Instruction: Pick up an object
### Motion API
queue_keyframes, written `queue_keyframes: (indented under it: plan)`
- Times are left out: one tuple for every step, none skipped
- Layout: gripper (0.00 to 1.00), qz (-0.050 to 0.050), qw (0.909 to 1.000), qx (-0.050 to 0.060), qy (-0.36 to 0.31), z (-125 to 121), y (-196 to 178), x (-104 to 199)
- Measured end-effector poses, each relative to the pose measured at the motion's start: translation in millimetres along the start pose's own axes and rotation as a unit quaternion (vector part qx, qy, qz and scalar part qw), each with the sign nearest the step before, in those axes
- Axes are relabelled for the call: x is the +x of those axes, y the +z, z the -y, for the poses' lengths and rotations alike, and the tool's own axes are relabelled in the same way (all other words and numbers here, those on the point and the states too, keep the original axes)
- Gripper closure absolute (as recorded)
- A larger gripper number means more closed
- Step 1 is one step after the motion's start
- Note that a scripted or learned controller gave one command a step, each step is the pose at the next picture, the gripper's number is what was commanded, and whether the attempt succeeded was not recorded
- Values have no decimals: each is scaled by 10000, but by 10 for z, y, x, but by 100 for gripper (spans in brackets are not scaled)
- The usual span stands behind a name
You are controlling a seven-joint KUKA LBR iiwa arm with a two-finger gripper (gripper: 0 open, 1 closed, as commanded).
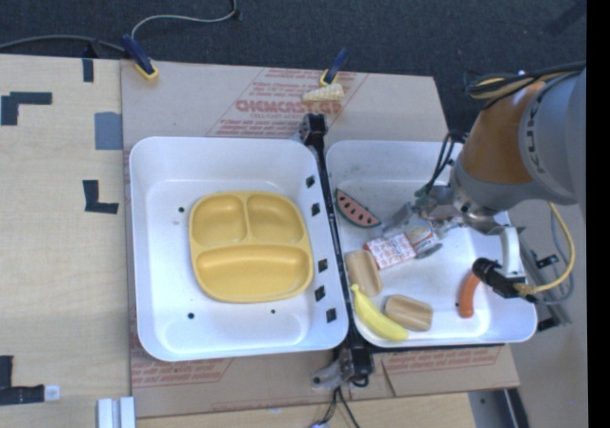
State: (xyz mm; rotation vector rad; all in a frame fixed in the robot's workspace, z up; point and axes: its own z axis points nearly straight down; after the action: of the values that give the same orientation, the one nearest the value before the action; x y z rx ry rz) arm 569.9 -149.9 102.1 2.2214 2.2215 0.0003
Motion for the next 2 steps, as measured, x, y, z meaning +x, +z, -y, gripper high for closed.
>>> queue_keyframes:
  plan:
    - [0,4,10000,-22,-14,-633,159,376]
    - [100,9,10000,-26,-15,-634,57,373]
